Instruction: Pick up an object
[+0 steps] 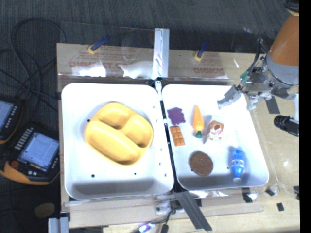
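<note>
arm [286, 38]: cut off by the top and right edges; the orange band and wrist show, the rest is out of frame
gripper [238, 95]: small and partly blurred; the fingers' set cannot be told
left pendant [7, 120]: cut by the left edge, part of its screen showing
second pendant [34, 154]: screen text too small to read
board labels [85, 61]: red print under shiny film, unreadable
carton [214, 131]: its printed face too small to make out
black part [286, 124]: at the right edge, cut off, kind unclear
bench front [160, 217]: brackets cut by the bottom edge
</note>
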### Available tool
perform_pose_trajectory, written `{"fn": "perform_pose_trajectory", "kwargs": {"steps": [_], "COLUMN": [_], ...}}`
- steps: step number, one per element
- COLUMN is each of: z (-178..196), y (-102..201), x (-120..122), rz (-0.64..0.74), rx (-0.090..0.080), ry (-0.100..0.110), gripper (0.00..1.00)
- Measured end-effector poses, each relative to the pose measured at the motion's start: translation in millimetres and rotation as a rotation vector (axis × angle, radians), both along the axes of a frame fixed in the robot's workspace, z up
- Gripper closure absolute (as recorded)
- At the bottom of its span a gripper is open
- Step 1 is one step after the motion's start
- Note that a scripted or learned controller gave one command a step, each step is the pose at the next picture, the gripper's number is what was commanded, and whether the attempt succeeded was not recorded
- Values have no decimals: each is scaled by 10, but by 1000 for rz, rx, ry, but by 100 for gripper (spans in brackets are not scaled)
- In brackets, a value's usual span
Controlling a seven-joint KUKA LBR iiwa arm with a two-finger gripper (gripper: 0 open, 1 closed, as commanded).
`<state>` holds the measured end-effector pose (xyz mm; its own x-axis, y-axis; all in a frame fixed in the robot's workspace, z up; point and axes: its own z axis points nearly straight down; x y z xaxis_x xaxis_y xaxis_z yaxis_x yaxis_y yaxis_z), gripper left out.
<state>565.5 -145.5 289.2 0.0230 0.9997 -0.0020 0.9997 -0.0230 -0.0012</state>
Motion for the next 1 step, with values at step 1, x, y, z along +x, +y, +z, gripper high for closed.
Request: {"fn": "perform_pose_trajectory", "kwargs": {"steps": [1], "z": [83], "y": [11], "x": [5], "rz": [2], "rx": [2], "ry": [2], "gripper": [100]}}
